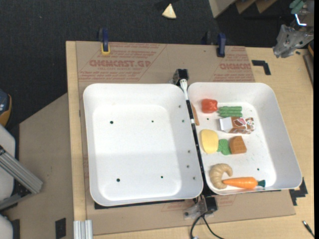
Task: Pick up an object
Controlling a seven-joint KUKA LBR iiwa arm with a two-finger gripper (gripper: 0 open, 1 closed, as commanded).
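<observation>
The right white bin (279, 133) holds several toy foods. A red pepper (209, 105) and green beans (230, 111) lie at the back, beside a small printed packet (240, 125). A yellow piece (210, 141), a small green piece (224, 147) and a brown block (238, 144) lie mid-bin. A tan croissant (218, 173) and an orange carrot (240, 182) rest against the front wall. My gripper (292, 36) hangs at the far right, beyond the bench's back corner and well away from the bin.
The left white bin (89, 133) adjoins the right one along a black hinge strip (189, 116). Two clamps (104, 40) (221, 44) pin the brown board's back edge. A cable (199, 223) trails off the front.
</observation>
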